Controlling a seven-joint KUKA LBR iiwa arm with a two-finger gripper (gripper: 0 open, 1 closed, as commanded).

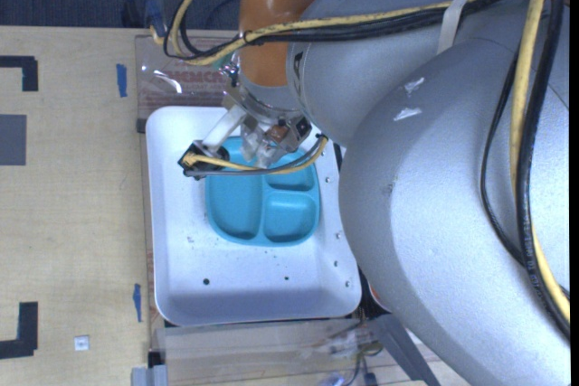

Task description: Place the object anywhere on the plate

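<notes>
Gripper (258, 145) hovers over blue plate (267, 208) at frame centre; finger state I cannot tell, so any object could drop outside into white bin (181, 267).

Arm (434, 158) hides right bin; plate (262, 208) top covered (tool (258, 140) there).

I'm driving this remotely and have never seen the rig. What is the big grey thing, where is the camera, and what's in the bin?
The camera is fixed above the bench and looks down at a slant. The big grey mass is the robot arm, reaching in from the right; the orange part is the band above its wrist. Its gripper hangs over the far edge of a blue plate with compartments, which lies in a white bin. Yellow cables run along the arm. I cannot tell whether the gripper holds anything, since the arm hides much of that spot. The bin sits on a pale wooden bench.
</notes>
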